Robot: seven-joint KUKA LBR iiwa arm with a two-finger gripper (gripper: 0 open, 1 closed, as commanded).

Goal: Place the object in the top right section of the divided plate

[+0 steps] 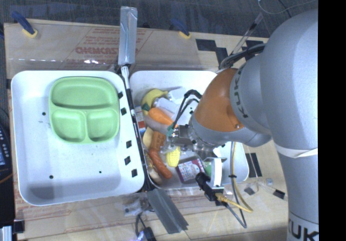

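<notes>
A light green divided plate (pixel 84 107) lies in the left white bin (pixel 32 169); it has one long section on its far side and two small ones on its near side, all bare. My gripper (pixel 176 141) is low in the right bin (pixel 189 77), over a pile of toy food. Directly beneath it lies a yellow corn piece (pixel 173 155). Around it are an orange carrot (pixel 159 116), a yellow banana (pixel 153 95), a brown bread piece (pixel 157 140) and a reddish sausage (pixel 158 163). The wrist hides how the gripper meets the pile.
A dark red packet (pixel 189 171) lies by the right bin's near wall. The grey arm with its orange band (pixel 219 107) covers the right half of that bin. A divider wall (pixel 132 132) separates the bins. Cables (pixel 235 202) hang near the front edge.
</notes>
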